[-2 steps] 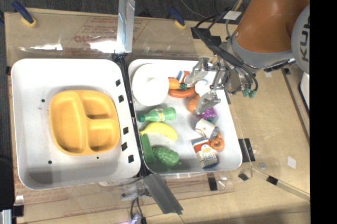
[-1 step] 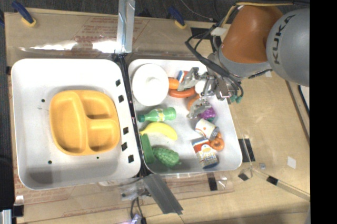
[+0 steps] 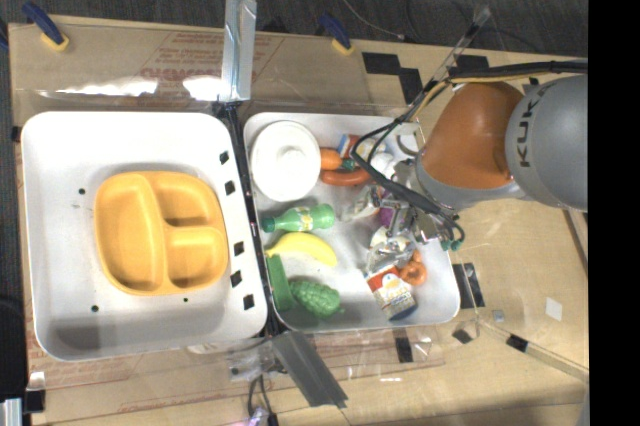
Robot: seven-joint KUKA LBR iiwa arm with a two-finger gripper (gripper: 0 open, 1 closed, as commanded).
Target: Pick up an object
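Presently, tool (image 3: 392, 236): low in the right bin (image 3: 440, 299), grip state cannot be told.
Banana (image 3: 303, 248): left of tool, long axis running left-right.
Carrot (image 3: 342, 178): lies left-right.

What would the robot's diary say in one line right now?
phase: reaching | end effector: low in right bin, over small items | banana: lying free | yellow tray: in left bin

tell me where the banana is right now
In the camera view the banana lies in the right bin, toward its left wall, just below the green bottle and above the green bumpy toy.
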